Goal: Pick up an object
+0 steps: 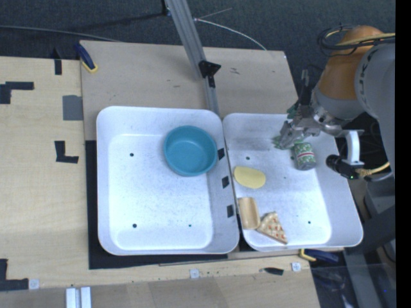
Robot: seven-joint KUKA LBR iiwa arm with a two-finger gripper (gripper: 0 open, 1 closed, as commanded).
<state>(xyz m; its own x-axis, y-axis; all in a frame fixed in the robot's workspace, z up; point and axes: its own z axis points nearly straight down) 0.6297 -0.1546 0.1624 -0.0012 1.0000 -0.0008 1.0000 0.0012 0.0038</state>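
Observation:
My gripper hangs low over the back part of the right bin, reaching in from the right. A small green can with a red-and-white label lies just to its right and a little nearer, touching or almost touching the gripper's side. Nothing shows between the gripper's tips. A yellow rounded piece lies near the right bin's left wall. A brown bread-like piece and a pizza slice lie at its front left. A blue bowl stands in the left bin.
A slanted metal pole crosses the back of the bench and ends between the two bins. The arm's orange band and white cabling hang over the right bin's right rim. Black tape marks lie on the bench at left.

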